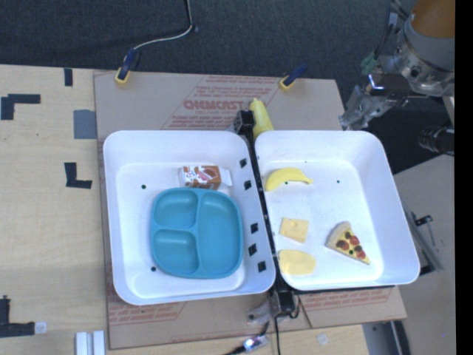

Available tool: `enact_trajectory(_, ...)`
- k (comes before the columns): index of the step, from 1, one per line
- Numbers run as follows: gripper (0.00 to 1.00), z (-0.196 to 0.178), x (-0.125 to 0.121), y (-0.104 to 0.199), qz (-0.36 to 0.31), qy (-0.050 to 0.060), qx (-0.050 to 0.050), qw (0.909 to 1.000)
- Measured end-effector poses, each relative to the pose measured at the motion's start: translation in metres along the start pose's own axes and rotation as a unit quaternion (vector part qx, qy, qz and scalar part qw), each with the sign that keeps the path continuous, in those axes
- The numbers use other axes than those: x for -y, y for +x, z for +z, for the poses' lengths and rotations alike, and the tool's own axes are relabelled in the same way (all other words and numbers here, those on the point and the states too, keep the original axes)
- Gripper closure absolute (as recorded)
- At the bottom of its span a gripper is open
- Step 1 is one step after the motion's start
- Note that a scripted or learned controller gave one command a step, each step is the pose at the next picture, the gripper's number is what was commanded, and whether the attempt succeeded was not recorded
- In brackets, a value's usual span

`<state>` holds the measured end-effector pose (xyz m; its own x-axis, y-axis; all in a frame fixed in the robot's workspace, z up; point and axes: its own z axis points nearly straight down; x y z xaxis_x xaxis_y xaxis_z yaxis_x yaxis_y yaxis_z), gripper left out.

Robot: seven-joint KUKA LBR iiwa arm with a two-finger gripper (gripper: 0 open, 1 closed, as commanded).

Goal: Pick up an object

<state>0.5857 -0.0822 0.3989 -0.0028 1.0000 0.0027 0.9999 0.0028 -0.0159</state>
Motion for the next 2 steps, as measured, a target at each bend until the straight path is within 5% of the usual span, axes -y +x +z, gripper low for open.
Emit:
enact_trajectory(1,1.00,-0.145,0.023,0.013,-0.001,-0.016,0.002,0.9999)
enact_trajectory(2,1.00,0.089,0.028,0.077,-0.001,0.002,0.001,1.0000)
